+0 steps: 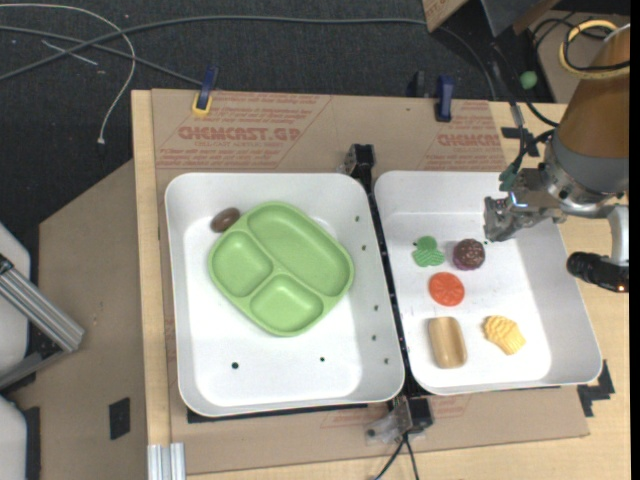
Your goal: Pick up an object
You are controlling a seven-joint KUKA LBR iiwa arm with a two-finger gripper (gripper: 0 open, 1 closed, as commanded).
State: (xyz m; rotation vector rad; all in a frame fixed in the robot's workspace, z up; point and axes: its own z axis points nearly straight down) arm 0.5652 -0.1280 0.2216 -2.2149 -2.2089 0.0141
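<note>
Over the right bin's far side, the gripper hovers near its edge.

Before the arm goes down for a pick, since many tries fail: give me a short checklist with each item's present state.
1. Objects to pick in the right bin: ok; green piece, dark round piece, red disc, tan block, yellow piece.
2. Gripper over that bin: ok, near its upper part.
3. Nearest target: ok, the dark round piece lies just below-left of the gripper.
4. Room around that target: not ok, the green piece and red disc lie close.
5. Fingers open: cannot tell.
6. Anything held between the fingers: cannot tell.
</note>
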